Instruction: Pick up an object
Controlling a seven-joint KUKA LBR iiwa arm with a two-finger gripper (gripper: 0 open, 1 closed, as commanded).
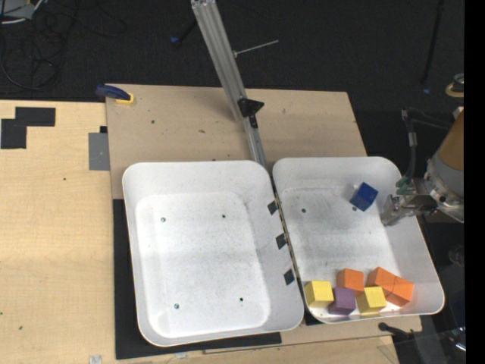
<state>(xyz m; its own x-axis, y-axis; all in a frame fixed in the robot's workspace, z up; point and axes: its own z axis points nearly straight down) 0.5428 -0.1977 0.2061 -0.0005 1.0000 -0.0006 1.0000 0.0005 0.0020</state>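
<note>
A blue cube (364, 196) lies in the upper right part of the right bin (333, 173). My gripper (395, 206) sits at that bin's right rim, just right of the blue cube and apart from it. Along the bin's front wall several blocks are clustered: a yellow one (319, 292), an orange one (351, 279), a purple one (345, 301), a second yellow one (371, 299) and two more orange ones (392, 284). Nothing shows in the gripper.
The left bin (151, 180) adjoins the right one, with black clips (280, 240) along the shared rim. A slanted metal rail (227, 67) rises behind the bins. A small blue and yellow clamp (115, 93) lies at the bench's far left corner.
</note>
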